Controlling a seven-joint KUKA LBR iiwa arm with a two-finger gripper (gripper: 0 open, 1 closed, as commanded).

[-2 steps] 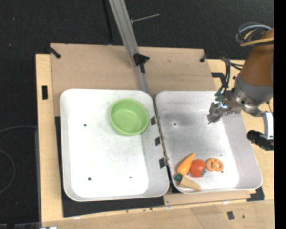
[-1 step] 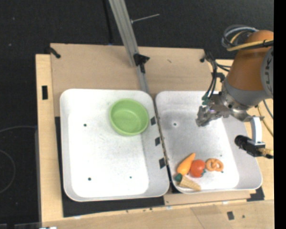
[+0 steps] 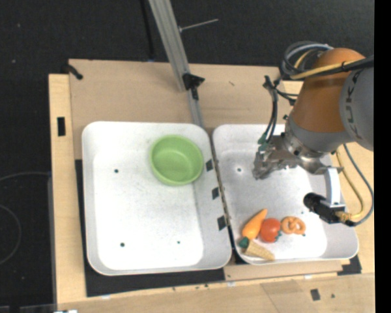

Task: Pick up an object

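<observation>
Dark floor all around, and in the middle of it a pale wooden bench (image 3: 143,83) carrying two shallow white bins side by side. Over in the left bin (image 3: 117,240) sits a green bowl (image 3: 176,160), up toward the far edge, alone. The right bin (image 3: 293,194) is where the action is: the grey arm with its orange band (image 3: 322,90) leans in from the right, and the gripper (image 3: 263,168) hangs over the upper middle of that bin, above bare white floor.

Now, the candidates. They're all bunched in the near corner of the right bin: an orange carrot (image 3: 254,225), a red tomato (image 3: 270,230) touching it, a small orange pretzel-like piece (image 3: 292,225) just beside the tomato, and a pale cone (image 3: 259,252) lying against the near rim. From the gripper, that cluster lies toward the near edge of the bin and only slightly to the right, so the next move, I'd say, is a pull toward the near rim before any descent. The carrot's long axis runs on a slant, tip up and to the right, stalk end down by the cone; a grasp across that axis looks the natural choice.

What I can't make out: the gripper is a dark, blurred lump from up here, so whether it is spread or closed I cannot tell. Nothing visible sits in its grip. The wrist also covers part of the bin's far right side.
</observation>
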